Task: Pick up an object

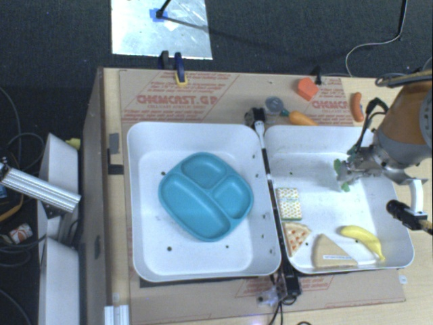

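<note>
1. While my gripper (pixel 345 175) hangs over the right bin (pixel 318 151), I cannot tell its state.
2. Banana (pixel 362 238) lies near the front right corner: light, probably rigid plastic, slick; grasp across its middle.

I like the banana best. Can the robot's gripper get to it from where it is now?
Probably yes. The banana lies by itself near the front of the right bin, with nothing on top of it. The gripper hangs over the same bin, with only bare white floor in between.
</note>
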Motion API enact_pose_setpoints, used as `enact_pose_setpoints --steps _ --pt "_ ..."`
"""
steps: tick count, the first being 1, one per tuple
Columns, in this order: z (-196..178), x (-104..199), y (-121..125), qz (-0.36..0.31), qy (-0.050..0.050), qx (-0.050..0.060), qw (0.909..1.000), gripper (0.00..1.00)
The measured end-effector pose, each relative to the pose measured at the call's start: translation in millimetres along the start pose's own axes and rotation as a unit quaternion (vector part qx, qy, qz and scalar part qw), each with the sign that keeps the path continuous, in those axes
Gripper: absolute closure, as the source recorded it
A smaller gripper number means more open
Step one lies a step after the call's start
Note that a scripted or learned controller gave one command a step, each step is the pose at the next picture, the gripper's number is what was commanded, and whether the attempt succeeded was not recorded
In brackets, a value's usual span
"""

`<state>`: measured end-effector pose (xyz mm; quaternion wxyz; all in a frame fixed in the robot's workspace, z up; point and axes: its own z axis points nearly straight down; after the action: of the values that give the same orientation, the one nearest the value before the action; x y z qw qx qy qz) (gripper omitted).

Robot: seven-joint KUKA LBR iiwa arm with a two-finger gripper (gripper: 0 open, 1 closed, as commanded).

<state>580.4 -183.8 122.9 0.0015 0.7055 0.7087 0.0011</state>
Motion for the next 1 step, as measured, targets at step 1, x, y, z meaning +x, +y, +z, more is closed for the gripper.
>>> enact_pose_setpoints --steps 1 --pt "11.9 18.3 34.9 0.0 0.0 0.001 1.0 1.0"
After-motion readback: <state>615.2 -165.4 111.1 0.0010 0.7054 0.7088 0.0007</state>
